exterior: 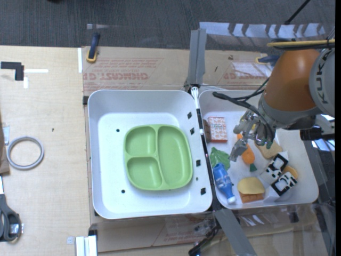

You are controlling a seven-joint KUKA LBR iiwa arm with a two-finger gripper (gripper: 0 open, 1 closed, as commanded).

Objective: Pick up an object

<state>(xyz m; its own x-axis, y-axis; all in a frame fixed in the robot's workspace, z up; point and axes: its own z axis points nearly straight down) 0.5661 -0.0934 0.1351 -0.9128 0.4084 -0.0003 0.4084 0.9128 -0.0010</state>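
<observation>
My gripper (248, 139) hangs low over the middle of the right bin (232, 110), under the grey and orange arm. Just below it lies a small orange carrot-like piece (248, 155); whether the two touch is unclear. Around it lie a red and white box (216, 129), a green leafy piece (218, 158), a blue bottle (223, 183), a toy sandwich (251, 189), a pale yellow piece (269, 150) and two black-and-white cubes (281, 175). The arm hides the bin's upper right part.
The left bin (97, 143) holds a green divided plate (158, 157). A tape ring (24, 152) and scissors (9, 224) lie on the wooden bench at the left. A grey post (196, 57) stands behind the wall between the bins.
</observation>
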